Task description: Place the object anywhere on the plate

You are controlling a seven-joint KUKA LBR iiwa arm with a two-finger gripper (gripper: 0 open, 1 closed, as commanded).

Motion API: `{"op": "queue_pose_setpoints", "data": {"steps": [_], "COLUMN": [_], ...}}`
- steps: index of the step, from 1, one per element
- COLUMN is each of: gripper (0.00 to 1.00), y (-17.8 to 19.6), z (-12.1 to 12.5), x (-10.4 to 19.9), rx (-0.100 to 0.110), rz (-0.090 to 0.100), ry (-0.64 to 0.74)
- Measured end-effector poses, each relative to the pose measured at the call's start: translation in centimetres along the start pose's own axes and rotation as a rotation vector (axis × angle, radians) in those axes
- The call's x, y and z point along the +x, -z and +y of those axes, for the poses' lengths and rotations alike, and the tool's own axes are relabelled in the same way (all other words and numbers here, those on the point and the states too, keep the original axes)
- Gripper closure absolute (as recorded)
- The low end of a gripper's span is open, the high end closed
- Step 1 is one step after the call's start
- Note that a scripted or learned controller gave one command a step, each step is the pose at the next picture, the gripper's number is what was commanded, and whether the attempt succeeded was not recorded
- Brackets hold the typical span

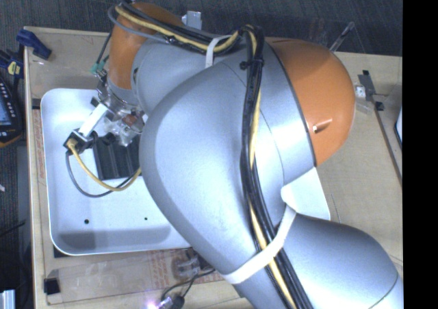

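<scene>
My gripper [115, 158] hangs low over the left white bin [75, 225], in its upper middle part, its dark body pointing down at the bin floor. I cannot make out anything held in it. A yellow cable [87, 188] loops from the wrist down to just above the bin floor. The grey arm with its orange band [126, 44] reaches across from the right and hides the right bin and much of the left one.
The left bin's bare floor shows at its front and left, with two small dark dots on it. A blue clamp [31, 42] sits at the bench's far left corner. Dark equipment [7, 112] lies past the left edge.
</scene>
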State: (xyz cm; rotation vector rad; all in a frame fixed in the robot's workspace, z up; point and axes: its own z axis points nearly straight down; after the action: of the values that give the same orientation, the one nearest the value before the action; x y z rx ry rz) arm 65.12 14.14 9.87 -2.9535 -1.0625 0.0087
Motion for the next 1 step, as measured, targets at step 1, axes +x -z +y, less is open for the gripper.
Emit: {"op": "queue_pose_setpoints", "data": {"steps": [1], "gripper": [0.0], "y": [0.03], "z": [0.01], "x": [0.0], "rx": [0.001], "rz": [0.0], "ry": [0.0]}}
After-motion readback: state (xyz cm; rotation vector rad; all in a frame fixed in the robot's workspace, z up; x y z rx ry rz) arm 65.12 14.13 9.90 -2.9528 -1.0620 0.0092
